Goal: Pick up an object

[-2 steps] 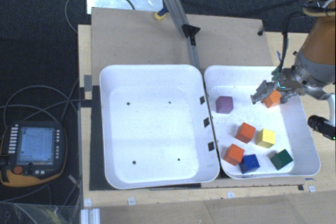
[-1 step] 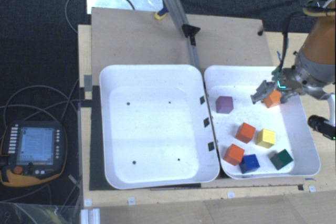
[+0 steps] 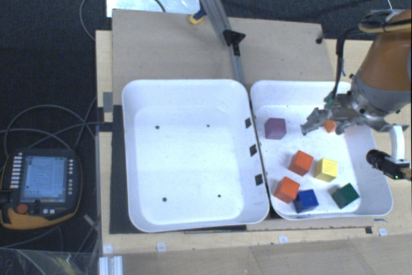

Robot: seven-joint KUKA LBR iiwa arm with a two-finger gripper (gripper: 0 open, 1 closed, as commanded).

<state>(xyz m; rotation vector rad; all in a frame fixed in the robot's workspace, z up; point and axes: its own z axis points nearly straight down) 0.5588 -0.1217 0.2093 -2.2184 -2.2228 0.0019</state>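
Jaws on the grey arm are hanging over the upper right part of the right bin, and whether they are open or closed I cannot tell; a small orange block is sitting right at their tip, though a grip on it is not showing. Near that bin's left wall a purple cube is lying alone, with bare white floor around it. Toward the lower part of the bin, an orange cube, a yellow cube, a second orange cube, a blue cube and a green cube are crowding close together. Left of it, the left bin is offering wide open floor. Both bins are resting on a tan tabletop. At the frame's left, a teach pendant is lying on dark carpet.
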